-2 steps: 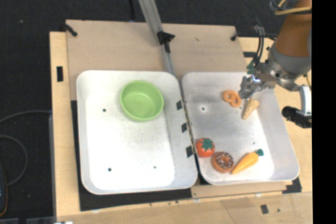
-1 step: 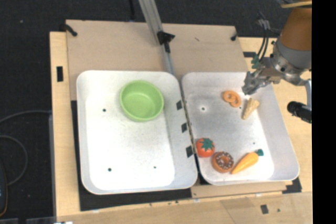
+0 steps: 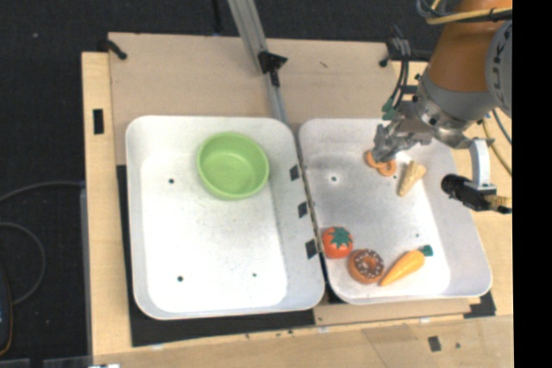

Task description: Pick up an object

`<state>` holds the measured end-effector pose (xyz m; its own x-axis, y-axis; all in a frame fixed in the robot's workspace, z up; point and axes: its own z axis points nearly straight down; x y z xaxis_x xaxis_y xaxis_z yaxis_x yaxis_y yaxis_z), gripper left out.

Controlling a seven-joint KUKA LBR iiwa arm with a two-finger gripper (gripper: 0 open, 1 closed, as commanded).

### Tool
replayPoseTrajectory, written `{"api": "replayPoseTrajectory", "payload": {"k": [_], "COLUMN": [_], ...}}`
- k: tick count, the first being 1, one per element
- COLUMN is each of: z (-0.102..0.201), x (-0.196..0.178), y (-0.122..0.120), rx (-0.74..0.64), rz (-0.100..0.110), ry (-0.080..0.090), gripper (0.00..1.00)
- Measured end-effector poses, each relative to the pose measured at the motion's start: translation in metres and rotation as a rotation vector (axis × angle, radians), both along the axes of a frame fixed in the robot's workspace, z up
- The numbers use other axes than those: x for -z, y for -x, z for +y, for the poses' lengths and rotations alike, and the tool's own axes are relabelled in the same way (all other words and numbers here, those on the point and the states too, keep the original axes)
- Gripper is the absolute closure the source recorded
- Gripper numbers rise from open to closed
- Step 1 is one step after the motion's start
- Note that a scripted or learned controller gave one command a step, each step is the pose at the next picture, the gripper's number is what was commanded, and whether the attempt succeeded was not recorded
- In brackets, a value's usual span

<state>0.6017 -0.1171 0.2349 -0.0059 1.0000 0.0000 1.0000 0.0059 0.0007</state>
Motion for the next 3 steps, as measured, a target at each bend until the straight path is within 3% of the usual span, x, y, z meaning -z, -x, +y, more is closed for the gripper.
{"api": "replayPoseTrajectory", "payload": {"k": [1,2,3], "z": [0.047,0.098,0.155], "x": [0.002,0.009,-0.006], "y": [0.003,0.021,0.03], "rx": [-0.001,0.0,-0.003], "rz": [0.0,0.001,-0.003], "ry": [-0.001,-0.001,-0.003], "gripper": [1.0,1.0,1.0]}}
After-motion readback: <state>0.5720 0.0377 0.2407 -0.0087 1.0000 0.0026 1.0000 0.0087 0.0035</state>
